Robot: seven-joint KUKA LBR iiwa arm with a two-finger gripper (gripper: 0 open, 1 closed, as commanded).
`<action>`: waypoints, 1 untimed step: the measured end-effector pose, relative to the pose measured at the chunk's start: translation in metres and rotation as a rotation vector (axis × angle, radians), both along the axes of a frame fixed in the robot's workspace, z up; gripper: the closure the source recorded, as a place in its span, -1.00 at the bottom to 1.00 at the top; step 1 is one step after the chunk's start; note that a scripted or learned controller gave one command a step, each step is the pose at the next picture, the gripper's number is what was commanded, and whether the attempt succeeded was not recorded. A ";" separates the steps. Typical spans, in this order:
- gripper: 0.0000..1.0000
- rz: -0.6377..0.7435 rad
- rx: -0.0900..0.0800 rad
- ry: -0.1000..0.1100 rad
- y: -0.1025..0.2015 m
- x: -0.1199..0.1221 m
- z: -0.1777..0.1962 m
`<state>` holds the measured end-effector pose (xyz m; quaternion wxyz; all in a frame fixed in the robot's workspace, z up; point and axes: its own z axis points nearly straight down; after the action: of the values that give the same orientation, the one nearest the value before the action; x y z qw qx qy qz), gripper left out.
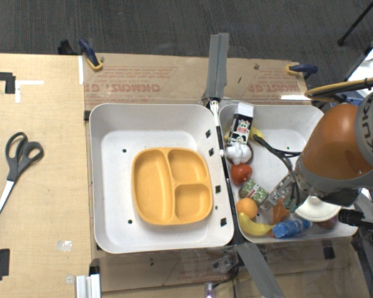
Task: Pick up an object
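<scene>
The pile of small food-shaped toys sits in the right shallow white plastic bin: a red tomato, a round orange fruit, a yellow banana, a blue plastic bottle, a green-labelled packet and a white carton with dark print. None of them is lifted; all lie on the bin floor, crowded toward its near left corner. The grey arm with its orange band hangs low over this bin, and the jaws reach down among the toys just right of the packet. Whether they are apart or clamped on anything I cannot tell. By my reading the pick is at the grasp attempt, with the lift left. The left white bin holds a yellow 3-compartment plate. Grey-handled scissors lie on the wooden worktop, well apart.
</scene>
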<state>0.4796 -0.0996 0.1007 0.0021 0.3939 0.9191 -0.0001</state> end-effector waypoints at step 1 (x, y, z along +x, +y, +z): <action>1.00 -0.033 0.000 0.002 -0.056 -0.001 0.182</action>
<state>0.4791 -0.1560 0.2829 0.0015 0.4090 0.9125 -0.0006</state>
